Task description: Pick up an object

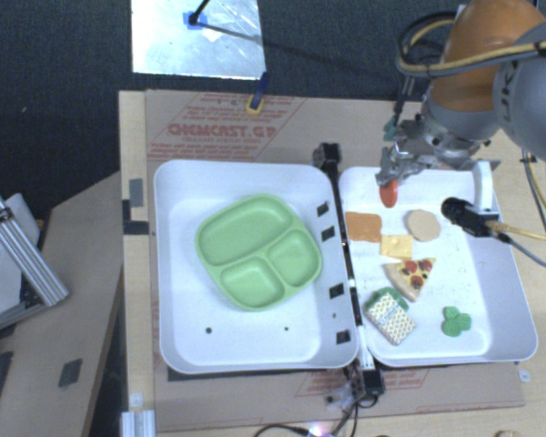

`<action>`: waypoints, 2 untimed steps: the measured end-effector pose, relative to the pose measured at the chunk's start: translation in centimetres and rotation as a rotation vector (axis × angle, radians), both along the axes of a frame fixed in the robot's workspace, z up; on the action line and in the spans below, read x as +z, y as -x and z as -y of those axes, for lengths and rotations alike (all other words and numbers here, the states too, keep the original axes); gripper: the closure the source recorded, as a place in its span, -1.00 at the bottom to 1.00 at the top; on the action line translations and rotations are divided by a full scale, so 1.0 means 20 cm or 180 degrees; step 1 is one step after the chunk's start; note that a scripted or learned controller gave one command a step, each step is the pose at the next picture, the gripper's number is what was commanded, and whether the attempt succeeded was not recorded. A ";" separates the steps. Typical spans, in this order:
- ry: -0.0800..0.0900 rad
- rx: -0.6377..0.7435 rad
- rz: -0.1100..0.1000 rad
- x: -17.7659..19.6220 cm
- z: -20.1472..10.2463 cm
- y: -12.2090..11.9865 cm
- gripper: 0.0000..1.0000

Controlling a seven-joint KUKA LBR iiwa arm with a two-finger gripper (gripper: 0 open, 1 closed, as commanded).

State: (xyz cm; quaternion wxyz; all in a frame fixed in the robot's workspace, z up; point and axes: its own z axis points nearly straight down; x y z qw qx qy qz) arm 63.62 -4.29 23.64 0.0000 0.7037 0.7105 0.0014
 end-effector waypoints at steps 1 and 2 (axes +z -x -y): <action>0.0000 -0.0002 -0.0007 -0.04 -0.21 0.06 1.00; -0.0001 -0.0002 -0.0008 -0.01 -0.43 0.15 1.00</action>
